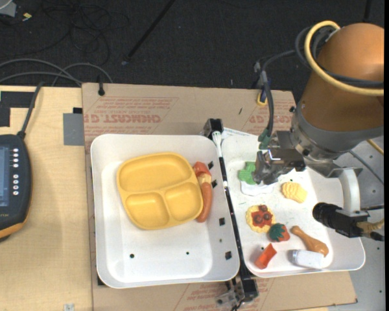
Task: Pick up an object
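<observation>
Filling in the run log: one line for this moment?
arm: over right white bin | hand: low at green toy | grasp: unconfirmed | left bin: yellow divided plate

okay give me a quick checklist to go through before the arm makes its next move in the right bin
1. Gripper is over the right bin: ok.
2. A target lies at it: the green toy is right beside the gripper: ok.
3. Something is actually held between the fingers: cannot tell.
4. Neighbours sit apart from the green toy: the yellow corn piece and small pizza lie apart from it: ok.
5. Left bin items are out of the way: the yellow divided plate and hot dog lie across the divider: ok.
</observation>
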Robot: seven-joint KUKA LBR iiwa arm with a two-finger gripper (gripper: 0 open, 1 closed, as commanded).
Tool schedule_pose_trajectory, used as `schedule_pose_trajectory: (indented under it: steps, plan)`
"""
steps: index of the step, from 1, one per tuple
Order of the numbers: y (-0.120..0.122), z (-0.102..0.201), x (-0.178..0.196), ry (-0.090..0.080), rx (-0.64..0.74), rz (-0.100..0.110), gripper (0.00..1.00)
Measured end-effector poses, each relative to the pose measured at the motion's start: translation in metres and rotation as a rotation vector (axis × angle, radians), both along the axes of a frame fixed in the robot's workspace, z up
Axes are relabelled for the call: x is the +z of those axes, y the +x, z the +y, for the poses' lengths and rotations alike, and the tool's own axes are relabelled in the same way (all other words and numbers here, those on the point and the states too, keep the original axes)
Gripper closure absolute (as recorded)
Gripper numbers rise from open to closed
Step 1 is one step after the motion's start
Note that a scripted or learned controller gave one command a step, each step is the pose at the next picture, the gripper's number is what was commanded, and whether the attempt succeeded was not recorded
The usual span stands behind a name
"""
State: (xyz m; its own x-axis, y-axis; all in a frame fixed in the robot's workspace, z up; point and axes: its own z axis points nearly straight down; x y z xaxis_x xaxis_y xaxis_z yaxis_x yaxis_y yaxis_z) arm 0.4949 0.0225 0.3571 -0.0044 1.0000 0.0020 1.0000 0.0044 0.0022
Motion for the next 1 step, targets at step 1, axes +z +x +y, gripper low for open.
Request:
schedule_pose_trajectory:
  steps: [1]
  plan:
    - [-0.0191,0.0336,0.0488,-0.001,0.0,0.0,1.0]
